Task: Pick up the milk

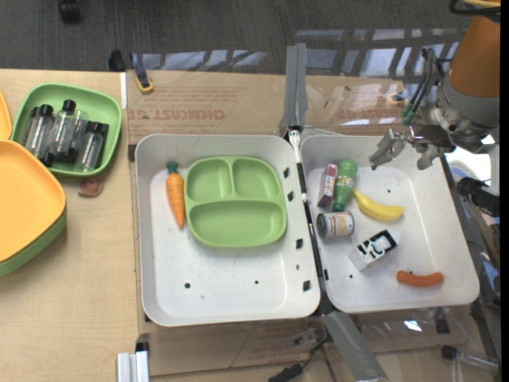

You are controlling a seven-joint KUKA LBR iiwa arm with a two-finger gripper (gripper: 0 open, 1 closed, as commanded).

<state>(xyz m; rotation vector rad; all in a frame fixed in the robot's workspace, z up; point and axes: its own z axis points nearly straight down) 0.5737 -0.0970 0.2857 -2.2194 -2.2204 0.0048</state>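
White with black patches, the small milk carton [373,250] lies in your right-hand white bin [445,293], near the can [336,224]. Your gripper [406,151] hovers spread, pinching nothing, above the bin's far edge.

Right bin [457,289]: milk carton [374,249] is lying with open floor on its right and below; a tin can [336,224] is sitting just beside its upper left, a banana [378,206] crowding above, a sausage [419,278] lying near, lower right.
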